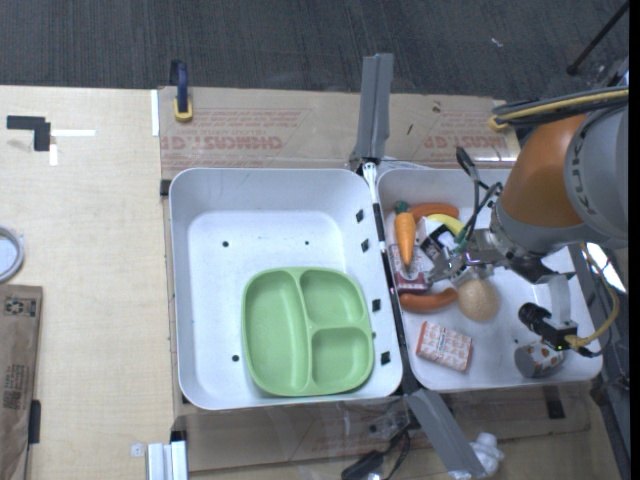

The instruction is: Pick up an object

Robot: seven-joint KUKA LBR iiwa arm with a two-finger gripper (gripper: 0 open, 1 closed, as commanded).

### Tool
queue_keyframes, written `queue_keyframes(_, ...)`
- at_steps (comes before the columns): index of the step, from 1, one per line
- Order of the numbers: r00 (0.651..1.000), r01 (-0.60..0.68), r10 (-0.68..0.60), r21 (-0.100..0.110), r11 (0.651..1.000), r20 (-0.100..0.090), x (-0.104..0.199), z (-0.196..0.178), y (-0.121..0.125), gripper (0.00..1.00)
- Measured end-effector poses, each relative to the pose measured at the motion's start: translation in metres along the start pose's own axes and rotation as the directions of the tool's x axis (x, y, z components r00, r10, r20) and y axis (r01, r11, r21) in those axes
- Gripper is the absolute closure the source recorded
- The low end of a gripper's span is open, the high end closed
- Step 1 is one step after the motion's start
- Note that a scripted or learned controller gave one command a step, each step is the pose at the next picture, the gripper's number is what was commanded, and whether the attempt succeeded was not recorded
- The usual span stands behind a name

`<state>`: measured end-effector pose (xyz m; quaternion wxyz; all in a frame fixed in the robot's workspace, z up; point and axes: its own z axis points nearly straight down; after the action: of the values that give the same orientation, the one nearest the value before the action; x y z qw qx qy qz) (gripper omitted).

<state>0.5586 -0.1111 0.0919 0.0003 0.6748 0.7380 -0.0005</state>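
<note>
Green divided plate (308, 332) in left bin (200, 268)

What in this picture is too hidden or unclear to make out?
- The tool: cables and the arm's wrist cover it, so its grip is unreadable.
- Red item beside the carrot: partly buried, identity unclear.
- Small box: label too small to read.

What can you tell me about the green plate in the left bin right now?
The green plate is a pale green, plastic-looking tray with rounded corners and three compartments: one long one on its left and two smaller ones on its right. It lies flat, face up, on the floor of the left bin, toward the near right corner, its right edge close to the bin's wall. Its compartments hold nothing.
</note>
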Motion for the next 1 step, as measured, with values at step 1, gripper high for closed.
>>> queue_keyframes(1, 1.000, -0.003, 0.003, 0.001, 1.000, 0.000, -0.0008, -0.0086, -0.0003, 1.00)
